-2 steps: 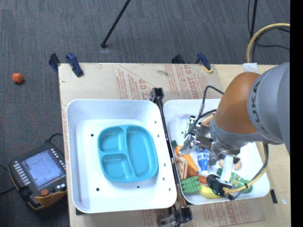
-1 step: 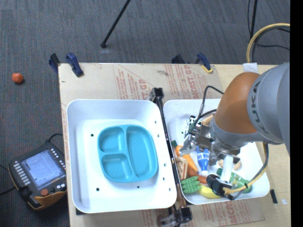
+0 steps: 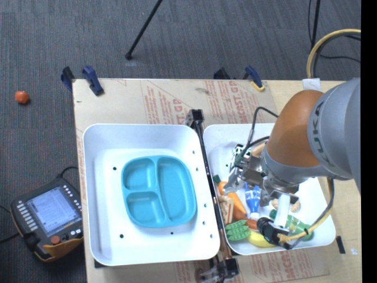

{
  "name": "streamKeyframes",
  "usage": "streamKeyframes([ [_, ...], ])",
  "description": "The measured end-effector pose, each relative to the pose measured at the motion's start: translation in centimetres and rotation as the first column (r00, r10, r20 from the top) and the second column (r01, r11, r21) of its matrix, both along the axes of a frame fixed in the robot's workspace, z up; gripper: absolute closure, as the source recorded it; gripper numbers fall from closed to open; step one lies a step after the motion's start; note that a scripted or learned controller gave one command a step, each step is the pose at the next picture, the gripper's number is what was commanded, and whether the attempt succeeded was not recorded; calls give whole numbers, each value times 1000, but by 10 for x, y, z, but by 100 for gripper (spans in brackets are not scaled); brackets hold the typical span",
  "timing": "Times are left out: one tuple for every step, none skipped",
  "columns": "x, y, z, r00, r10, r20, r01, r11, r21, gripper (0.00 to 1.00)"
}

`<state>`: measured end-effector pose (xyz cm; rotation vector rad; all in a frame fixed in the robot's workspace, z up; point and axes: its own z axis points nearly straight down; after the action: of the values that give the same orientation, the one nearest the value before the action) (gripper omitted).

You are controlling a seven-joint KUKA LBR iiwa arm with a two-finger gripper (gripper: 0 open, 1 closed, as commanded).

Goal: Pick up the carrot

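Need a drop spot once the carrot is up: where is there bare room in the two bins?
Left bin: bare white floor rings the blue divided plate, widest along its left wall. Right bin: a bare patch at the far corner by the divider; nearer, the carrot, green toy and banana crowd under the gripper.

Blue tray (image 3: pixel 159 191), white bins (image 3: pixel 94 158), seemingly orange carrot (image 3: pixel 236 201).

Even overhead light, soft shadows, slightly grainy, mild blur
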<state>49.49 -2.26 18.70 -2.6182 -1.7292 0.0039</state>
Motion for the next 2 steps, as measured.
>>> streamKeyframes([
  [-9, 47, 0, 863, 506, 1, -506, 863, 1, 0],
  [-8, 46, 10, 865, 502, 1, -502, 865, 2, 100],
])
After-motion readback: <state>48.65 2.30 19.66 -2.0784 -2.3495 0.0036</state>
